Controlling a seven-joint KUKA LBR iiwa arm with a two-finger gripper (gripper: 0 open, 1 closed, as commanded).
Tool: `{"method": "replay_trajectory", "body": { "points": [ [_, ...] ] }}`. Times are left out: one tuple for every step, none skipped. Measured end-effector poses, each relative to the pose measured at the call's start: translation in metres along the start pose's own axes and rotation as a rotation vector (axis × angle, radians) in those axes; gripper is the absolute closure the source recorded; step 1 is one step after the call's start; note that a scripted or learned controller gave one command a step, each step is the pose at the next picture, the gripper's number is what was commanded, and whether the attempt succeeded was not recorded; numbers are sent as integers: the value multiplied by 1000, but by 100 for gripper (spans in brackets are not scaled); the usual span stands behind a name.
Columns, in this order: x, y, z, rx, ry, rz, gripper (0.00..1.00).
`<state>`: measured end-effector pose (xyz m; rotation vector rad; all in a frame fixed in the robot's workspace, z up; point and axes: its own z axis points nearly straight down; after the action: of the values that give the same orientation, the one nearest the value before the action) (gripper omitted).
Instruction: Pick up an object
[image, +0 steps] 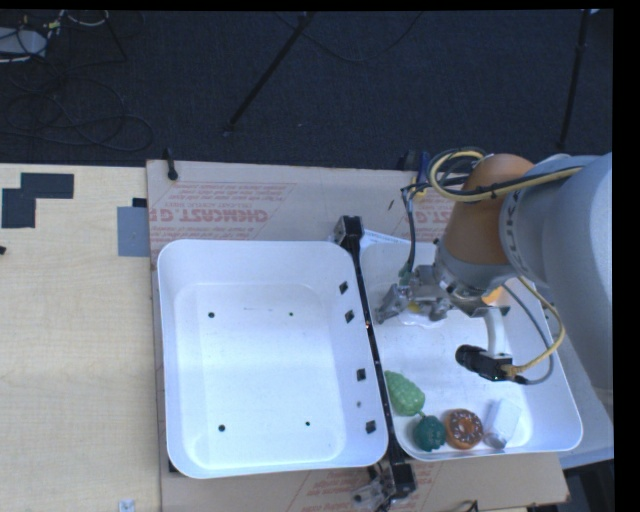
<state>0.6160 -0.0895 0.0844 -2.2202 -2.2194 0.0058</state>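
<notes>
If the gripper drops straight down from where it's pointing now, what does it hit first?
Probably bare floor of the right bin. The gripper hangs near the bin's upper left, apart from the green object nearer the camera; depth is unclear.

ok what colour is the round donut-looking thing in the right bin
Brown with speckles and a pale centre, the donut-shaped object shows best in the camera view, near the right bin's front edge.

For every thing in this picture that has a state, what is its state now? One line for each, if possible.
Gripper: low in the right bin, above its far end, nothing seen in it.
Right bin: holds four small objects.
Light green object: lying by the divider.
Dark teal ball: resting beside the doughnut.
Brown doughnut: lying flat.
White object: lying near the rim.
</notes>
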Motion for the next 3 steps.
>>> {"method": "replay_trajectory", "body": {
  "points": [
    [-2,2,-15,-5,-1,3,100],
    [-2,2,-15,-4,-1,4,0],
    [-49,29,-4,-4,1,1,0]
  ]
}}
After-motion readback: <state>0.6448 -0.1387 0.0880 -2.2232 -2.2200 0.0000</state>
